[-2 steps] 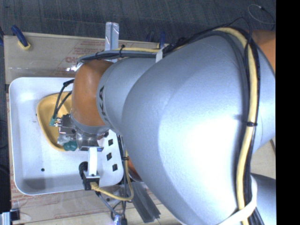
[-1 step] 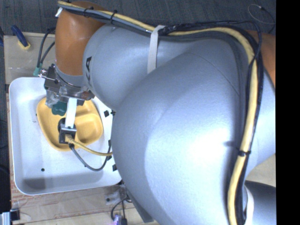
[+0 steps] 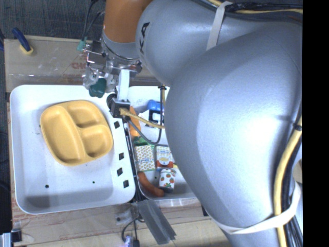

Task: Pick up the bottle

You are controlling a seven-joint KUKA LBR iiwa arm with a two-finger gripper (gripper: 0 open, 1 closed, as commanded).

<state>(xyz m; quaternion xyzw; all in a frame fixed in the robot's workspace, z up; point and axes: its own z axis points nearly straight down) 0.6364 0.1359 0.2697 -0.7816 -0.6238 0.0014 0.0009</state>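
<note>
My gripper (image 3: 96,82) hangs over the far edge of the left bin (image 3: 31,199), close to the wall between the two bins. A small dark green rounded thing (image 3: 96,90) sits right at its tip; whether it is held is unclear. In the right bin (image 3: 172,202), a small labelled container (image 3: 167,178) that may be the bottle stands near the front. The arm's big grey body hides most of the right bin.
A yellow divided plate (image 3: 77,131) lies in the left bin. The right bin's visible strip holds a blue thing (image 3: 154,106), an orange piece (image 3: 134,129), a green-and-white box (image 3: 145,157), a small carton (image 3: 163,156) and an orange-brown piece (image 3: 150,188).
</note>
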